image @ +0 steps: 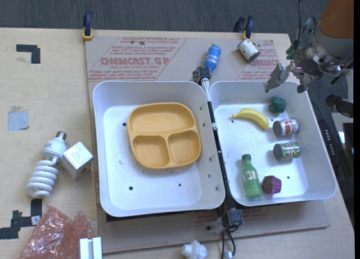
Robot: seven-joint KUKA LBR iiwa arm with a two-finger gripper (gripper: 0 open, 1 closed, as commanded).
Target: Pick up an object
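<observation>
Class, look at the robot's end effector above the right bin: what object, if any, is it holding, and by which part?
Nothing. The end effector hangs open over the right bin's far edge, near the green object.

Arm comes in from the top right corner of the worktop, orange band up high, wrist angled down-left. The claw (pixel 287 78) hangs over the right bin's far edge, can't make out the grip.

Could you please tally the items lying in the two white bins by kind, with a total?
Divided tray, yellow, left bin: 1
Banana, right bin: 1
Cans: 2
Green bottle: 1
Dark green lump: 1
Purple and green piece: 1
Total: 7
</observation>
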